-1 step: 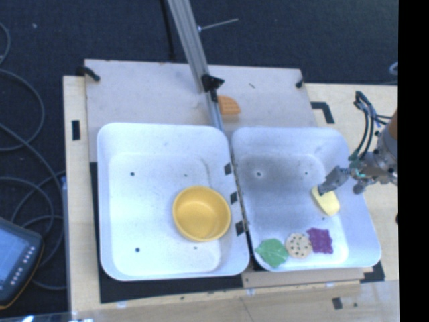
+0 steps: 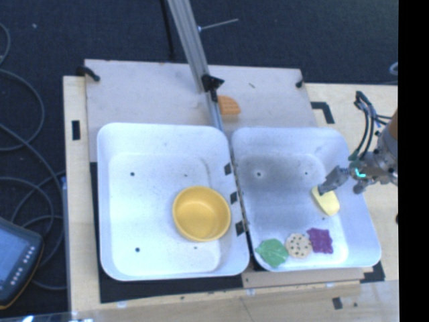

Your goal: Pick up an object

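Note:
In the right bin [image 2: 281, 173], a pale yellow piece [image 2: 327, 200] lies near the right wall. My gripper [image 2: 346, 183] hangs just above and to the right of it, at the bin's right edge. Its two dark fingers [image 2: 333, 180] stand spread apart, and the left one reaches down to the yellow piece's upper end. Nothing sits between the fingers. Along the same bin's front wall lie a green round piece [image 2: 271, 252], a speckled cookie [image 2: 297, 245] and a purple piece [image 2: 320, 240].
A yellow bowl [image 2: 201, 213] sits in the left bin [image 2: 134, 153]. An orange object [image 2: 228, 106] lies on the board behind the bins, beside a slanted metal rail [image 2: 191, 45]. A tablet [image 2: 13, 260] and cables lie off the bench at left.

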